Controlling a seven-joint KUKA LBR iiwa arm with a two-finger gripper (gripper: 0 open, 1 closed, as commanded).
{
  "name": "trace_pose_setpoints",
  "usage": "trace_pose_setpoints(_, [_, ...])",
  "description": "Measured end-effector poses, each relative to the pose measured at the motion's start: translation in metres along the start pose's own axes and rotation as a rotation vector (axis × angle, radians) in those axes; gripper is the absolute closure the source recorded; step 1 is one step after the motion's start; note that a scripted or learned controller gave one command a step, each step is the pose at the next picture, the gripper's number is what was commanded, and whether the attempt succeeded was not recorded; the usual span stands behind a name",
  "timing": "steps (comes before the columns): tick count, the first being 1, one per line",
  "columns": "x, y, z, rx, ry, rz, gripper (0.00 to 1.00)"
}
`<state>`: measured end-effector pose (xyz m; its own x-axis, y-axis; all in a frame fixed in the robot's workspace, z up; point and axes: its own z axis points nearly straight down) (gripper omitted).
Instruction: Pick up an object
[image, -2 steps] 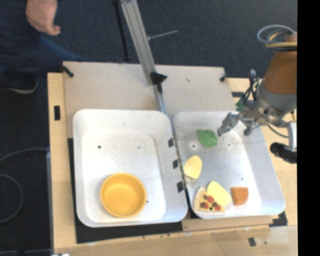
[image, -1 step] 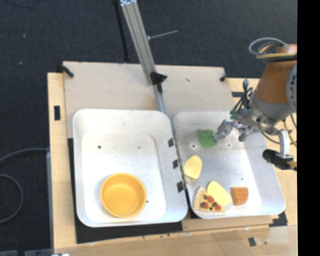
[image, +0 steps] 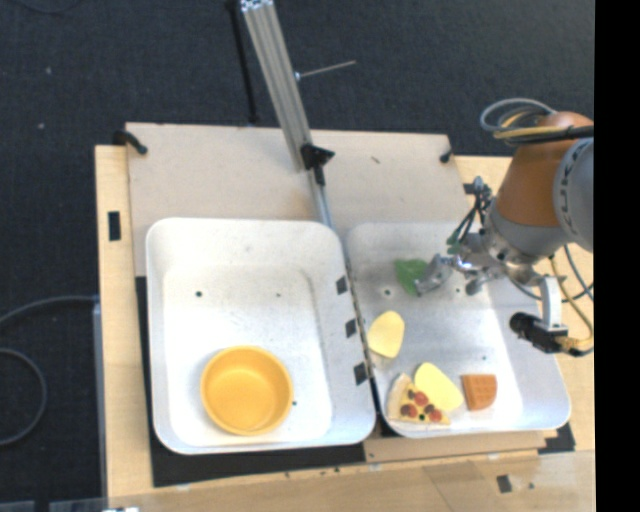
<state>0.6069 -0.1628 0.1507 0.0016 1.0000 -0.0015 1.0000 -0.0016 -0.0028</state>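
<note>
The green piece (image: 410, 272) lies in the right bin (image: 520, 410), in its upper part, near the middle of the bin's width. It is small, flat-looking and of irregular shape, maybe a toy leaf or vegetable; finer detail is too small to tell. The gripper (image: 452, 274) is just beside it on the right, low over the bin floor, and one finger (image: 430, 279) seems to touch or almost touch the piece's edge. The fingers stand apart, and nothing is between them.

I judge that the step in hand is the approach, with the grasp not yet made. The next move calls for bringing the fingers on both sides of the green piece, low enough to catch such a thin thing, and then closing. A flat piece can easily slip out or be pushed away.

Lower in the same bin lie a yellow oval (image: 386, 333), a pizza slice (image: 422, 404), a yellow wedge (image: 440, 385) and an orange block (image: 479, 391). The left bin (image: 240, 240) holds a yellow bowl (image: 246, 389).
</note>
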Motion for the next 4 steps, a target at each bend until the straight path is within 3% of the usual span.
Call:
trace_pose_setpoints(1, [-0.001, 0.002, -0.014, -0.008, -0.001, 0.003, 1.0])
trace_pose_setpoints(3, [-0.005, 0.003, -0.125, -0.005, 0.0, -0.004, 1.0])
trace_pose_setpoints(4, [0.035, -0.004, -0.12, -0.004, 0.0, -0.003, 1.0])
